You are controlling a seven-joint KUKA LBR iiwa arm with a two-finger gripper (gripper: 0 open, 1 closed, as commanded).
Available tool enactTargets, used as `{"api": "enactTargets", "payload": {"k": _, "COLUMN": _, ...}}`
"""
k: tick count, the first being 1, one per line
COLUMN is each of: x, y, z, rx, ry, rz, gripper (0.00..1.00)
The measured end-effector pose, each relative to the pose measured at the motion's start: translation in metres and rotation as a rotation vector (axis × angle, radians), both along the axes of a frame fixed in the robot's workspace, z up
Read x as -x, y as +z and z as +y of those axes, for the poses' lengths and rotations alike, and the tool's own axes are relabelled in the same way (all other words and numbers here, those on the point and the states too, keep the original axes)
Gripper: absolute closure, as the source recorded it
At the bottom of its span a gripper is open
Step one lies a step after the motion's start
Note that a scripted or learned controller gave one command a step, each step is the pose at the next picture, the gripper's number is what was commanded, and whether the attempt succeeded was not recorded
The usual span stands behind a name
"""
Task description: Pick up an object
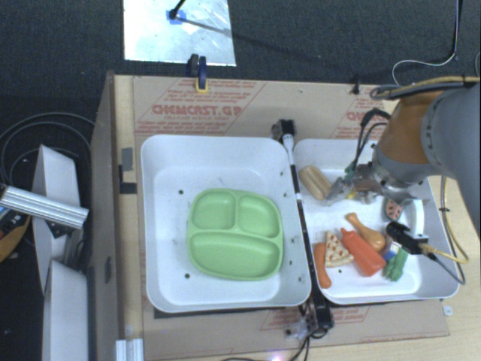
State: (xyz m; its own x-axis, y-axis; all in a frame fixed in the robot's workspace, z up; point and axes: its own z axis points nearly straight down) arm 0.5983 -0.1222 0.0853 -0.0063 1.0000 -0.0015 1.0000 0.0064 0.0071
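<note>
Bread roll [313, 181] (tan, lying in the right bin [432, 280]) is approached by the gripper [340, 189], presumably for grasping. Whether the jaws are apart cannot be told.

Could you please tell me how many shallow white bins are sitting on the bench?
2. The left bin holds a green divided plate; the right bin holds the toy food, with the gripper over it. None looks hidden.

1. "CHEMCAST GP" stands in red capitals on the brown protective sheet [197, 102] covering the desk, just behind the left bin.
2. Part of the same red print shows on the sheet behind the right bin, cut off by the arm; it cannot be read in full.
</note>
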Motion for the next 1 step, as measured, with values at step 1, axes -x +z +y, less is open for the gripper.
{"api": "enactTargets", "payload": {"k": 1, "x": 0.0546, "y": -0.0017, "z": 0.0149, "rx": -0.003, "ry": -0.006, "rz": 0.010, "gripper": 0.00}}
